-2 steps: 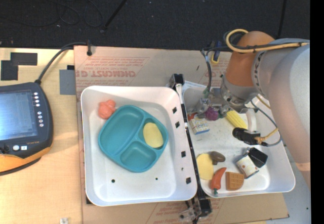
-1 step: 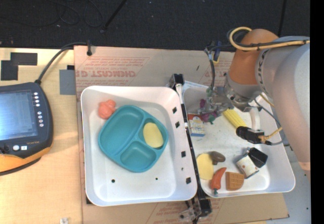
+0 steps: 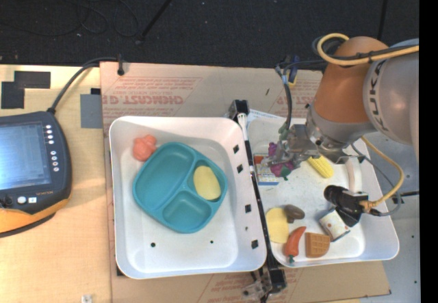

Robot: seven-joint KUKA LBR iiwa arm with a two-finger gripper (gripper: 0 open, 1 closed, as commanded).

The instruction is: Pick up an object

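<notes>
2 white bins sat side by side on the bench. I reached in from the right, and my gripper (image 3: 286, 153) hung low over the top left part of the right bin (image 3: 383, 247). A bunch of purple grapes (image 3: 281, 166) lay right under my tip, maybe touching it. I could not tell if my jaws were open or shut, or if the grapes were between them.

A yellow corn cob (image 3: 321, 166) lay just beside me on the right. Near the front of that bin I saw a pale yellow round thing (image 3: 276, 225), a small brown lump (image 3: 294, 212), a red pepper (image 3: 295, 241), a tan waffle (image 3: 317, 244) and a little white and black can (image 3: 333, 224).

The left bin (image 3: 130, 240) held a teal plate (image 3: 179, 187) with 3 parts. A yellow lemon (image 3: 207, 182) sat in its right part. A pink toy (image 3: 144, 148) touched the plate's top left edge.

A grey tablet (image 3: 31, 161) lay on the bench, far to the left.
</notes>
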